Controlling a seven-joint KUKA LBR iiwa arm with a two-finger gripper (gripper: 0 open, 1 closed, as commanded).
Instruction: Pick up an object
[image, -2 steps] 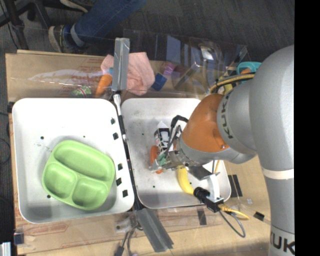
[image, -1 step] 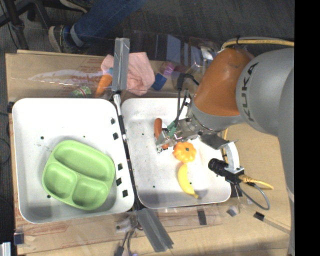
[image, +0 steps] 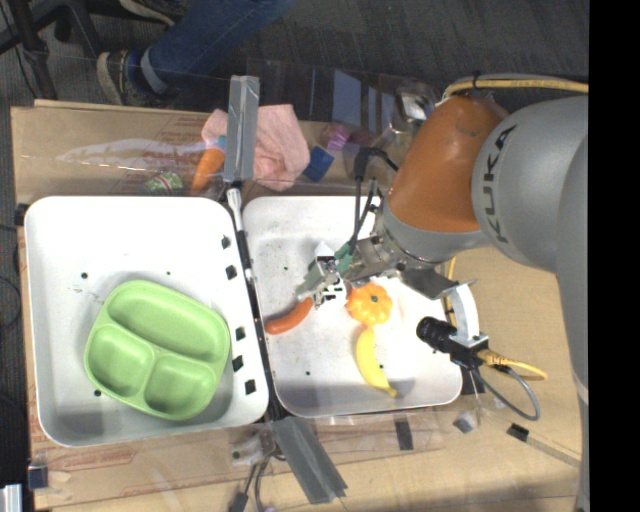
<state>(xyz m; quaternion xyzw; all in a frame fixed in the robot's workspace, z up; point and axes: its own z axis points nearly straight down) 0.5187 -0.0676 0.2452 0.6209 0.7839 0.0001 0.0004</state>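
Note:
My gripper (image: 325, 281) hangs low over the middle of the right bin (image: 300, 225), below the arm's orange band. An orange-red sausage (image: 288, 318) lies just to its lower left, its upper end close under the gripper. A small orange pumpkin (image: 368, 304) sits right beside the gripper on its right. A yellow banana (image: 373, 362) lies below the pumpkin, toward the bin's near edge. Whether the gripper touches the sausage cannot be made out.
A green divided plate (image: 158, 348) lies in the left bin (image: 60, 240). A pink cloth (image: 272, 140) and small items sit behind the bins. The divider between the bins (image: 243, 290) runs just left of the sausage. Cables and a black fitting (image: 445, 336) hang at the right bin's right edge.

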